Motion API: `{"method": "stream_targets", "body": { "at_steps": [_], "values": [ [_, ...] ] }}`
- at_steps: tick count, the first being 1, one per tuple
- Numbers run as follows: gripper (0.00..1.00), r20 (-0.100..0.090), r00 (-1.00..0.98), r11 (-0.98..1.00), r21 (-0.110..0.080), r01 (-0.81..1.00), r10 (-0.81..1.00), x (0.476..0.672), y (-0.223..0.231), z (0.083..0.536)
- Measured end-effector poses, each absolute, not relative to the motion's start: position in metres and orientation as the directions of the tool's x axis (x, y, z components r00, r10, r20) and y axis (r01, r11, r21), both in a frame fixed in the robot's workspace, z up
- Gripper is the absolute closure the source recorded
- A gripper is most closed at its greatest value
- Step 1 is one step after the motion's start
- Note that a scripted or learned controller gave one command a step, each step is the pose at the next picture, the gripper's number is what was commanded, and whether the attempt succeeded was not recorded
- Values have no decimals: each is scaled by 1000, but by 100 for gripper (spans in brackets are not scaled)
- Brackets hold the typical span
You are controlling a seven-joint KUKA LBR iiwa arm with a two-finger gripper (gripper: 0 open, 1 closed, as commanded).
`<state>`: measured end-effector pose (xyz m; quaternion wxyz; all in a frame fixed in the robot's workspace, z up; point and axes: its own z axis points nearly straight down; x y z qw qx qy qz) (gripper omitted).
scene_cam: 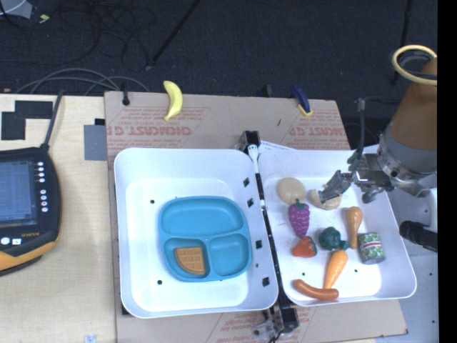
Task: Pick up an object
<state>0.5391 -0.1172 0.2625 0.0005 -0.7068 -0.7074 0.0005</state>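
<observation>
A single fixed camera sits above the desk (pixel 78 127) and looks down at a slant, far enough off to take in both white bins whole, the left bin (pixel 136 191) and the right bin (pixel 400 277) side by side. The dark floor (pixel 214 34) with its cables fills the top of the view. The arm (pixel 418 131) comes in from the right edge.

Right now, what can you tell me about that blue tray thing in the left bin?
The blue tray is a light blue sectioned plate with rounded corners, plastic by the look of it. It has one large compartment across the top and two smaller ones below. It lies flat near the middle of the left bin, turned slightly askew. A tan waffle-like toy sits in its lower left compartment; the other two compartments hold nothing.
</observation>
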Motion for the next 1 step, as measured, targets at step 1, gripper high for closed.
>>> {"method": "stream_targets", "body": {
  "at_steps": [1],
  "values": [
    [0, 6, -2, 2, -20, 1000, 1000, 493, -80, 114]
  ]
}}
